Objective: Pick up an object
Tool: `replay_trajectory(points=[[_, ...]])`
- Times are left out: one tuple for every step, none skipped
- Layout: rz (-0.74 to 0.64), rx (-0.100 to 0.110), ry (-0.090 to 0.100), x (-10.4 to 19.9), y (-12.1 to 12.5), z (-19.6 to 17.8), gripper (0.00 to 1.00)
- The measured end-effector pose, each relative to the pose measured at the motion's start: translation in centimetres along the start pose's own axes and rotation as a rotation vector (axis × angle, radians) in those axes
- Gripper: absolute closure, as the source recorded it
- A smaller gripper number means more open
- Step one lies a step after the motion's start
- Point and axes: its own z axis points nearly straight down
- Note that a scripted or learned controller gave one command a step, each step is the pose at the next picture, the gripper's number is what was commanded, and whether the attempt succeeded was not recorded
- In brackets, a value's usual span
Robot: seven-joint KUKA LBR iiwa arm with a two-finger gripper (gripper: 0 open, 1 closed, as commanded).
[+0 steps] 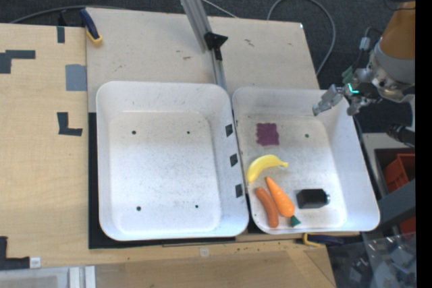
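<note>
Banana [265,166], curved, yellow and glossy, lying in the right bin [351,145] beside two tapered carrots [273,199], a black block [312,198], a purple square [267,134]. Gripper [341,101] hovering over rim, empty; finger state unclear. Speckled white plastic; dark carpet.

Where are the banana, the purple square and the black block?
banana [265,166], camera view, middle of its curved body.
purple square [268,134], camera view, its centre.
black block [312,198], camera view, middle of its top face.
</note>
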Motion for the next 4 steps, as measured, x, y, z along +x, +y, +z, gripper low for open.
replay_trajectory(points=[[-0.002, -0.004, -0.002, 0.0, 0.1, -0.3, 0.0], [-0.001, 0.0, -0.001, 0.8, -0.2, 4.4, 0.0], [-0.001, 0.003, 0.0, 1.1, -0.2, 10.9, 0.0], [-0.001, -0.003, -0.002, 1.2, -0.3, 13.4, 0.0]])
